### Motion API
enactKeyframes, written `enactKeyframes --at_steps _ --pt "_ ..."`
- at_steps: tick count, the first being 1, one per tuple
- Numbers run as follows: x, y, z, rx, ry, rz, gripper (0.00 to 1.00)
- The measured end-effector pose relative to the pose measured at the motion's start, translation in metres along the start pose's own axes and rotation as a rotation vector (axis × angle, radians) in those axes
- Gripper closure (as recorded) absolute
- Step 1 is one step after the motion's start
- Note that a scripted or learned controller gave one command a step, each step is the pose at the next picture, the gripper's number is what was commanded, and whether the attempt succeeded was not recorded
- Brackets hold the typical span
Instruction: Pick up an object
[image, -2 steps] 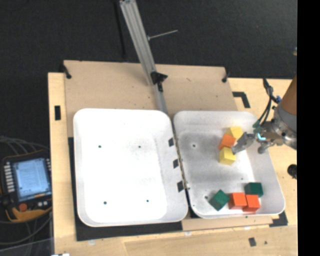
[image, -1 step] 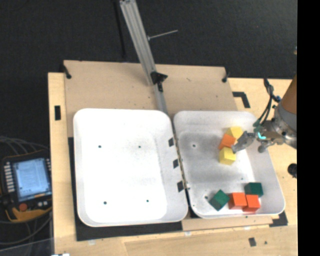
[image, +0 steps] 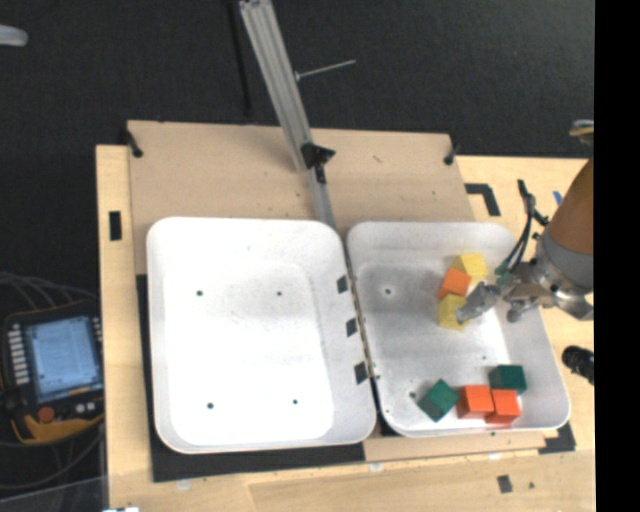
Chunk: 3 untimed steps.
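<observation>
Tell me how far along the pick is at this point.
Done: the end effector has reached into the right bin, beside the cluster of two yellow blocks and an orange block. In hand: nothing visibly between its fingers; the blocks sit on the bin floor. Left: grasping and lifting one. The green and orange blocks near the front edge lie untouched.

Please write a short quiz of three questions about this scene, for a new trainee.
1. True or false: every block lies in the right bin.
2. Which cluster is the gripper beside? A) the yellow and orange blocks B) the green and orange blocks
3. Fill in: the arm enters from the view's ____ side.

Key: 1 true; 2 A; 3 right.
</observation>
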<state>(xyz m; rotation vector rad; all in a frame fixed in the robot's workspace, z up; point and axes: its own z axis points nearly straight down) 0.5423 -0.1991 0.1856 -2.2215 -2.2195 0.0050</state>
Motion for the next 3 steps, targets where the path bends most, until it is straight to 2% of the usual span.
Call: enactKeyframes --at_steps 1,2,3 --pt "-0.007 -0.009 0.056 0.001 0.000 0.000 0.00" --pt "-0.009 -0.008 0.088 -0.007 -0.002 0.001 0.00" --pt "-0.010 -0.006 0.076 -0.013 -0.002 0.008 1.00"
